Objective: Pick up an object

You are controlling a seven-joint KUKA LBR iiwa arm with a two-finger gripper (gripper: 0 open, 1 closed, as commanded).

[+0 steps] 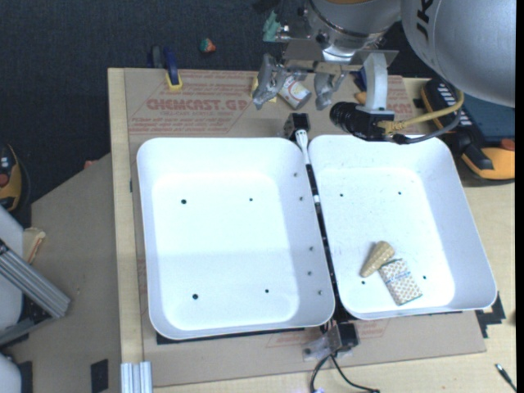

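- Two white bins: one at the left (221, 236), one at the right (397, 219).
- One tan wedge-shaped piece (377, 258), lower right.
- One small patterned packet (401, 282) touching it.
- One small white object (293, 91) between the gripper (292, 88) fingers, top centre.
- One blue clamp (171, 66), upper left.

Dark carpeted floor (74, 23) around a tan wooden bench (135, 301).
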